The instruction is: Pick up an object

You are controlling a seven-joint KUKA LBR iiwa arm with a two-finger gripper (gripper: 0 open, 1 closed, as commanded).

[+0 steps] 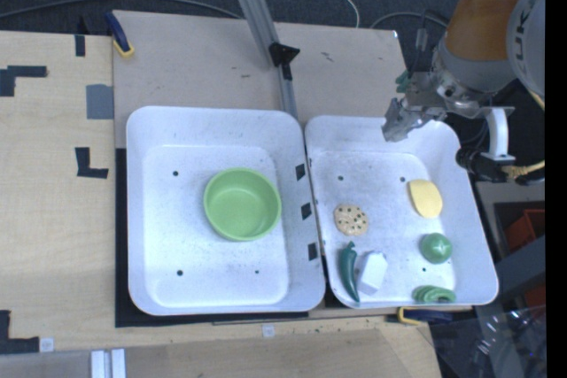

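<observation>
The yellow lemon (425,197) lies in the right bin (469,279) at about three o'clock, looking light, smooth and stiff; gripping across its narrow width seems best. The gripper (396,127) hovers at its twelve o'clock, over the bin's far rim; whether it is apart or together, I cannot tell.

- Even, fairly bright overhead light; the white bins (221,124) show no harsh glare.
- Shadows are soft and short.
- Slightly grainy and soft overall; dark corner below the jaws lacks detail.
</observation>
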